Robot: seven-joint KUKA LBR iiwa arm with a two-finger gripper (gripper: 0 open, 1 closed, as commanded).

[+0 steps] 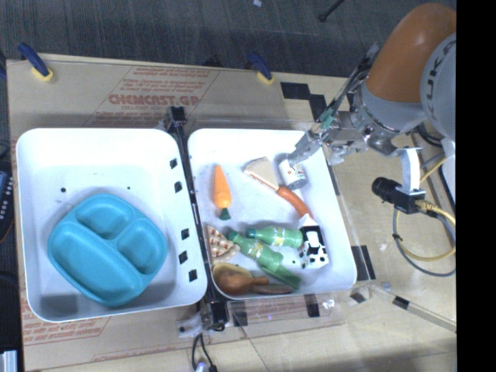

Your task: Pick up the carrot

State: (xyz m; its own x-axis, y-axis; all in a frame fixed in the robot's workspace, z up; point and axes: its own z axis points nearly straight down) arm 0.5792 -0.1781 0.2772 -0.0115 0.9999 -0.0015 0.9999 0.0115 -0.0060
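From the camera above, the arm is reaching in from the right, and its hand [294,169] is hanging over the upper right part of the right bin [263,136]. Whether the hand is spread or pressed together I cannot tell. The carrot [222,190] is lying on the bin floor toward the bin's left wall, well apart from the hand and untouched. Nearer the hand, a second orange piece [293,201] and a pale wedge [262,173] are lying. Green bottles [273,246] are crowding the lower end. In the left bin, a blue divided plate [107,247] is sitting. The pickup looks barely begun: approach, grasp and lift are all remaining.
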